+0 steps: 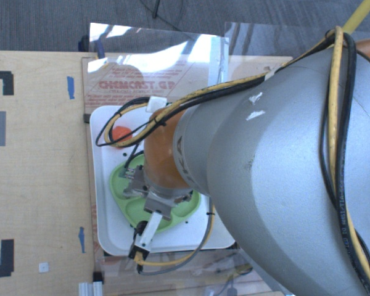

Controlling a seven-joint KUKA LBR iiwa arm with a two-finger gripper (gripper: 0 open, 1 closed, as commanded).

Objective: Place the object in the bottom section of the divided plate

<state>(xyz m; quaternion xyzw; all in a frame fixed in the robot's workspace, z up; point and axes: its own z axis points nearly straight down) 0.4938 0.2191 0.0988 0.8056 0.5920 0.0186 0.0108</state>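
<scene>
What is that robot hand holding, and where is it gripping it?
It cannot be told: the arm hides the hand above the green divided plate. An orange object lies apart in the white bin.

The arm (277, 165) is a thick, smooth grey cylinder with an orange band (159, 150) above the wrist; black and yellow cables (339, 134) run along it.

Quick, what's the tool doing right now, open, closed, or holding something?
Tool: cannot be told; it sits over the green divided plastic plate, its tip hidden by the wrist.
</scene>
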